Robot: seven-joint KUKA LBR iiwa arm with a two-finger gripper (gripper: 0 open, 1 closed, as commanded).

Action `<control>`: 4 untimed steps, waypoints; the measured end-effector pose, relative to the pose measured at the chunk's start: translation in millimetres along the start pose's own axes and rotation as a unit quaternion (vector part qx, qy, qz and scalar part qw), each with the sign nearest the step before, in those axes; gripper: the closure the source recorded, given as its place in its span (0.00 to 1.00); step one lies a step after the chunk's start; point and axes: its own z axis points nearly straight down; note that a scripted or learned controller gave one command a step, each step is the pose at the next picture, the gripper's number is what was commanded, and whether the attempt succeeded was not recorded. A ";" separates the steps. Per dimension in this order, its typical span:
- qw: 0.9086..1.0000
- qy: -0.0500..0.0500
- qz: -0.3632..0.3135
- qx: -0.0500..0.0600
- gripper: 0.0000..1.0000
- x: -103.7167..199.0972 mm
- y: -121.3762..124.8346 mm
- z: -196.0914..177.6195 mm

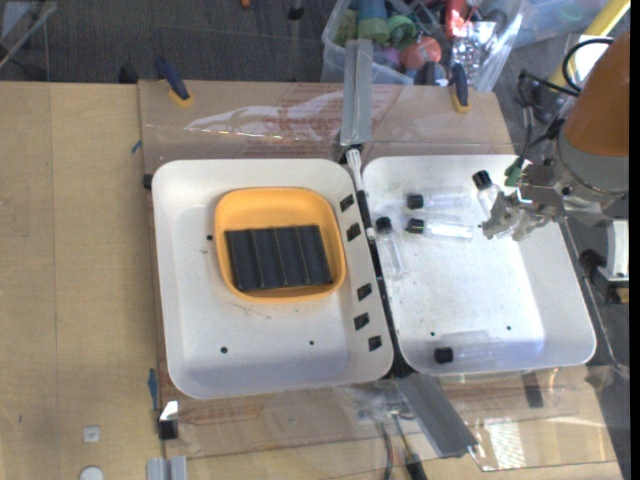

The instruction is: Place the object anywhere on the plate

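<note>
**Gripper over the right bin, vials to its left, plate further left again**

Camera view, looking down at a slant on two white bins side by side. The left bin point(190, 298) holds an orange plate point(232, 218) on which a dark ribbed block point(278, 258) already lies; the right bin point(540, 298) holds several clear vials with black caps. The gripper point(508, 216) sits at the right-centre of the frame, above the upper right part of the right bin; the arm's orange band point(605, 98) rises toward the upper right corner; whether the gripper is parted or closed cannot be told from here, and nothing can be seen held by it.

Which vial is the task's object is a judgement: the nearest candidates are the pair of vials point(440, 215) lying just left of the gripper, one above the other, long axes running left-right across the frame, caps at their left ends; a further capped vial point(484, 186) lies close to the gripper's upper left; another vial point(468, 351) lies at the bin's lower edge, well apart; one more lies against the divider point(362, 258) between the bins.

The deciding relation: object left of the gripper, plate left of the object, all roughly along one leftward line; a carry would cross the divider.
</note>
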 end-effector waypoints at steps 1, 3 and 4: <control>1.000 0.000 0.000 0.000 0.00 0.0 0.1 -0.2; 0.998 -0.001 -0.061 -0.002 0.00 -58.5 60.7 25.1; 0.997 -0.001 -0.076 -0.003 0.00 -86.8 79.8 12.5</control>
